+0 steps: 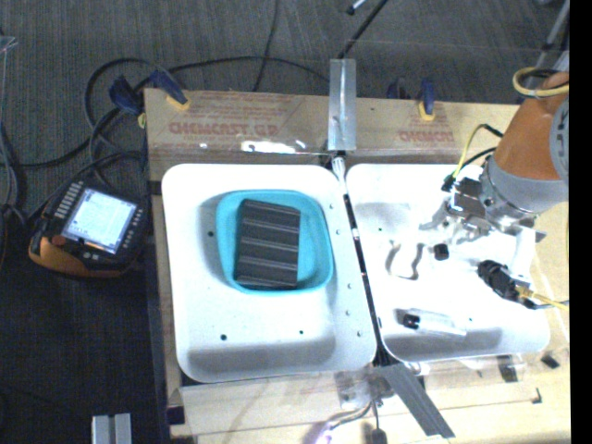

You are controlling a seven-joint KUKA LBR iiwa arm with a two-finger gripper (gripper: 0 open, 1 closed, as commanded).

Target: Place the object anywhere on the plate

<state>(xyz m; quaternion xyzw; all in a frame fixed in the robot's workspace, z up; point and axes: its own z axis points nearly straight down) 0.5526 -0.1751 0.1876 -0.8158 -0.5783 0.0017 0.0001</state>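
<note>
A dark grey ribbed block (268, 241) lies flat on the blue plate (319, 252) in the left bin (194, 331). It covers the plate's middle and sits inside the rim. The gripper (437, 237) hangs over the right bin (527, 336), near its back right, well to the right of the plate and apart from the block. Nothing shows between the gripper and the block. The grey arm with its orange band (532, 137) comes in from the right edge.
A small clear tube with a black end (431, 320) lies near the right bin's front. A thin grey hook-shaped piece (404, 259) lies left of the gripper. A handheld pendant (91, 225) rests on the floor at the left.
</note>
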